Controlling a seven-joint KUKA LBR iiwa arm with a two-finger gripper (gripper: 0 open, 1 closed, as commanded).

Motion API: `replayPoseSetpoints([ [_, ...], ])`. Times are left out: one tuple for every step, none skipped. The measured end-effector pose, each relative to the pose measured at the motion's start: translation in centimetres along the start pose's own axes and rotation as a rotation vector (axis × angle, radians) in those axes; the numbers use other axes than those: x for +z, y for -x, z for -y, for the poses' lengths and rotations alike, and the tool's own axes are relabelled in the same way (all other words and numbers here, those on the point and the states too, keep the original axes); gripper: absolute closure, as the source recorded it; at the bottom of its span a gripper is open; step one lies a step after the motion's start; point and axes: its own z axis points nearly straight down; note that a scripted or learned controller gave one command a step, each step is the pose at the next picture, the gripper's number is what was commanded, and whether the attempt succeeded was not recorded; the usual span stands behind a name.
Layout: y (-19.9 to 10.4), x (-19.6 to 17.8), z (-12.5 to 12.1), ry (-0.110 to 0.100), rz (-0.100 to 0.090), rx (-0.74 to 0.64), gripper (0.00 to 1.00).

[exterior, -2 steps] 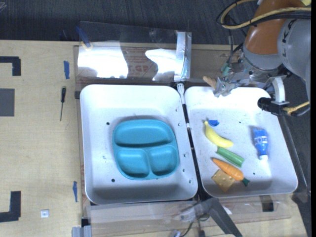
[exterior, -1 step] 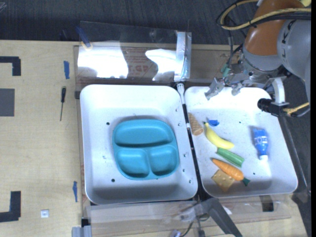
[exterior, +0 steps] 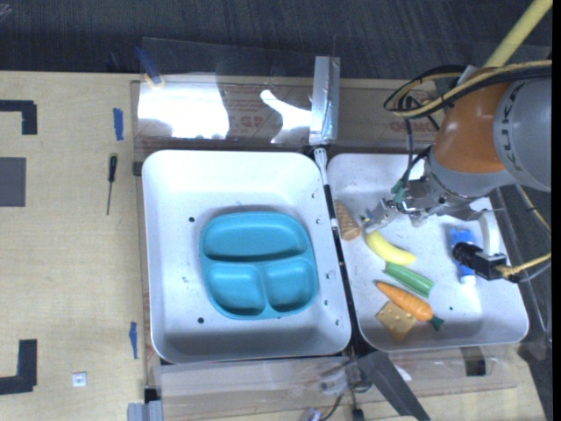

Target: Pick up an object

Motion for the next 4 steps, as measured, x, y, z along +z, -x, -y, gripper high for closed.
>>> replayPoseSetpoints([
  [-0.4,3.4,2.7,0.013,0.003,-0.109,0.00],
  [-0.3,2.2,2.5,0.019,0.005,-0.108,1.00],
  [2.6,3.4,0.3,0.010,0.001,-0.053,1.00],
  [-4.1,-6.6,-3.2,0.013,0.000,0.127,1.00],
])
